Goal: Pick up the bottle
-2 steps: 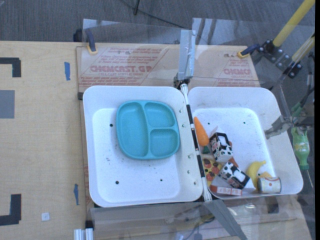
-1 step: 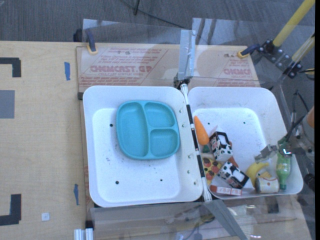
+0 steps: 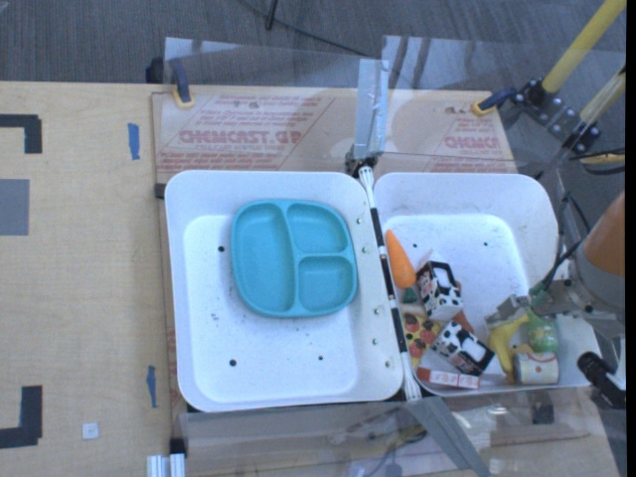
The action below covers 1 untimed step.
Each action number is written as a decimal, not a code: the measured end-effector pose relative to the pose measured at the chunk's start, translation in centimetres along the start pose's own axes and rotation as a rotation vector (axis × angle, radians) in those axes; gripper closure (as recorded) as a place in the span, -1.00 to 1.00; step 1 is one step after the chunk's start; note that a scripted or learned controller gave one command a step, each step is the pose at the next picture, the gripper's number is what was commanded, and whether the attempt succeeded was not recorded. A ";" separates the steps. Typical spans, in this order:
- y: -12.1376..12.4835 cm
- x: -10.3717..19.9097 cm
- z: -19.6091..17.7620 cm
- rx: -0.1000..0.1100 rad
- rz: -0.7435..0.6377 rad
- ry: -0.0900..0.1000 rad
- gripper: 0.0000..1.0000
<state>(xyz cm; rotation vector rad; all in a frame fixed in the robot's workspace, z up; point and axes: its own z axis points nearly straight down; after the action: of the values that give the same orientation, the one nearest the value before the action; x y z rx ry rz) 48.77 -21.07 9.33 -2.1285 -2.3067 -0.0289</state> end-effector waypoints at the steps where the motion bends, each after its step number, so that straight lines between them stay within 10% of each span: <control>1: 0.1 -0.3 -1.1 -0.007 0.002 -0.011 1.00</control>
<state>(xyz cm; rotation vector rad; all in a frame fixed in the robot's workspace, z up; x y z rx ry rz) 48.89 -21.37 10.44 -2.1396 -2.3132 -0.0252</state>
